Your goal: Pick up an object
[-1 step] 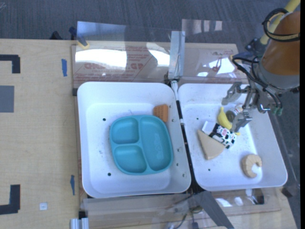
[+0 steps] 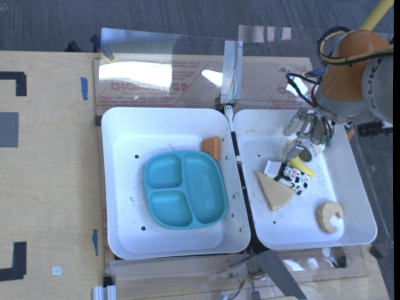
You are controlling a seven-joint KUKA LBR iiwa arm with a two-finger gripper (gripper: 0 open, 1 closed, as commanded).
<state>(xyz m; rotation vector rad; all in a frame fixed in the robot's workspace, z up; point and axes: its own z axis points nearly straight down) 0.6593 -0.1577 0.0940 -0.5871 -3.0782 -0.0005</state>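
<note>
Camera view looked down on two white bins. Was hard to tell if the gripper [image 2: 304, 144] was grasping or released, too small and blurry. Hung low over the right bin [image 2: 356, 230], just above a small black and white toy [image 2: 294, 178], likely to grab it. Lay beside the toy: a tan wedge [image 2: 274, 192]. Farther from the toy: a tan ring piece [image 2: 329, 217]. Sat well away in the left bin [image 2: 119, 186]: a blue plate [image 2: 185, 189].
</note>
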